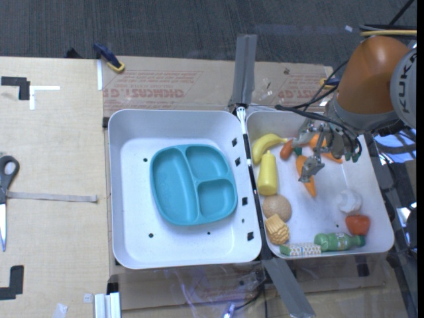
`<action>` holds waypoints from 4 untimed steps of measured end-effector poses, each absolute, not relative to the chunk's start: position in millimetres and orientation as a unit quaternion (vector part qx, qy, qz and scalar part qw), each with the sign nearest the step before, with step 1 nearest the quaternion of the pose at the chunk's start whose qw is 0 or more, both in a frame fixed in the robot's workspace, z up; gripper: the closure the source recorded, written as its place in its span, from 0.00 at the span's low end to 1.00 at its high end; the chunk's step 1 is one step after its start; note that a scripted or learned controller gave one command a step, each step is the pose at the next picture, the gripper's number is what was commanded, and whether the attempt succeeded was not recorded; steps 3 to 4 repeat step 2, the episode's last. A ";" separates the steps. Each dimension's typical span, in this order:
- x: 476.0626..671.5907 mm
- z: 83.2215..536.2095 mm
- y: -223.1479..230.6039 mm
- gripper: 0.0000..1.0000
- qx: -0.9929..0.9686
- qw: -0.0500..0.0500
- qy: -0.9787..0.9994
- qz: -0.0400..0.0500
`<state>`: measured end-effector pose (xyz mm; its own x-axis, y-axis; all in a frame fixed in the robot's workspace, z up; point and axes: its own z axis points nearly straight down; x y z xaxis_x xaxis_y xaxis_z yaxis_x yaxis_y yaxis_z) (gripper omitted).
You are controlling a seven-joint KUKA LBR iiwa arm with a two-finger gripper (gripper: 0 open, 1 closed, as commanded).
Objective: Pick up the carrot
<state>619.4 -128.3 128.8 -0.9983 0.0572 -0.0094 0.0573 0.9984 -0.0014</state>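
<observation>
Your carrot (308, 177) is a small orange taper, lying tilted in the right bin (381, 197) with its point toward the near wall, its upper end hidden under the gripper (311, 167). You can see the gripper hanging directly over it, a grey finger (310, 169) lying against the carrot's upper part, but you cannot tell from this slant whether the fingers are apart or closed on it. Taking the carrot as your landmark: just to its left stands a yellow cylinder-shaped item (267, 174), and up and left of it a banana (266, 144) curves along the bin's far-left corner. A small orange-red piece (286, 150) sits beside the banana's end, close to the carrot's upper end. Below and left of the carrot you have a tan round item (277, 208) and, below that, a corn cob (277, 230). To the carrot's lower right lies a whitish lump (348, 200), with a red-orange item (358, 224) just under it, and along the near wall a green bottle (338, 242) lies on its side. Well to the carrot's left, the left bin (126, 197) holds a blue divided plate (194, 184) with three compartments. Farther left still, on the worktop (53, 244), scissors (5, 191) lie at the edge of the view.
</observation>
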 end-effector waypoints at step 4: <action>619.5 104.6 -154.3 1.00 0.069 0.005 0.998 -0.001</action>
